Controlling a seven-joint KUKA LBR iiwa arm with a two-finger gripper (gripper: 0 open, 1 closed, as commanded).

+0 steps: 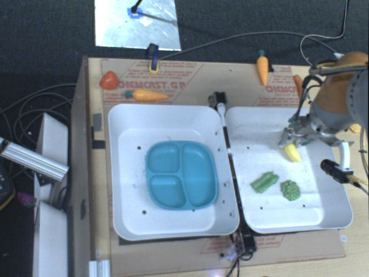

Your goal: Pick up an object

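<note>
- White plastic, shallow: you are looking at the right-hand bin, lying beside its twin, the left-hand white bin, with a dark seam running between them.
- Blue plastic, four compartments: a sectioned plate is sitting flat in the middle of the left-hand white bin.
- Yellow, small, oblong: a toy piece is lying tilted in the upper part of the right-hand bin, directly under the fingertips of the gripper.
- Metal, two-finger: the gripper is reaching down from the right, its tips touching or just above the yellow toy piece; you are not being shown clearly whether the fingers are apart or closed on it.
- Grey with an orange band: the arm is leaning in over the right-hand bin's far corner.
- Green, elongated, pod-like: a toy vegetable is resting on the bin floor, below and left of the yellow piece, apart from it.
- Green, knobbly, rounded: a second toy vegetable is sitting just beside the pod-like one, to its right.
- Orange with green tops: two toy carrots are lying on the brown cardboard sheet beyond the bins, one above the left-hand bin, one above the right.
- Red-orange, rounded: a toy fruit is sitting near the cardboard's far left corner.
</note>
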